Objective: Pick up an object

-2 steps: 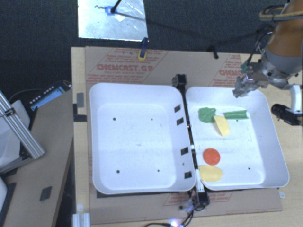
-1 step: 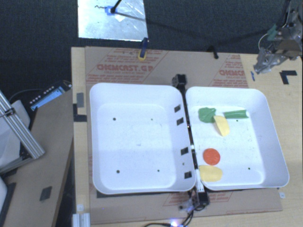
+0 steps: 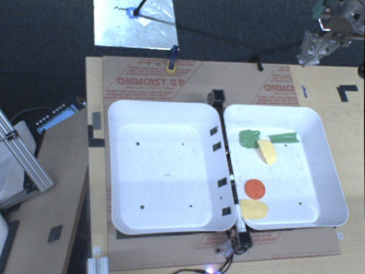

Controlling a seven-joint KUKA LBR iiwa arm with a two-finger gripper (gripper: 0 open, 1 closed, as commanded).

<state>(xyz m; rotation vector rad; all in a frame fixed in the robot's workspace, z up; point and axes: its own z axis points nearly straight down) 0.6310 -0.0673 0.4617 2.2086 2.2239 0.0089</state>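
Across the bench [image 3: 319, 84] stood two shallow white bins side by side, joined along a middle seam with four small dark clips. From the fixed camera above, the left bin [image 3: 165, 170] showed a bare white floor marked by a few tiny dark dots. The right bin [image 3: 328, 170] carried five small things. One dark green piece [image 3: 248, 138] lay near the upper left of that bin, and one lighter green bar [image 3: 283, 137] lay just to its right, pointing toward the bin's right wall. One pale yellow wedge [image 3: 267, 151] sat just below and between the two green things, touching or nearly touching the dark green piece; which of the two could not be told. One red-orange disc [image 3: 255, 189] lay lower down, near the seam, and one yellow lump [image 3: 253, 209] lay directly below it, close against the bin's lower left corner. The disc and the lump looked to be touching at their edges.

At the upper right corner, the gripper [image 3: 315, 50] hung over the dark floor beyond the bench's far edge, well apart from both bins and from all five things. Whether its jaws stood wide or narrow could not be told, as the end was blurred and small. Nothing was seen between them.

One sheet of shiny foil [image 3: 135, 15] lay on the floor at upper left.
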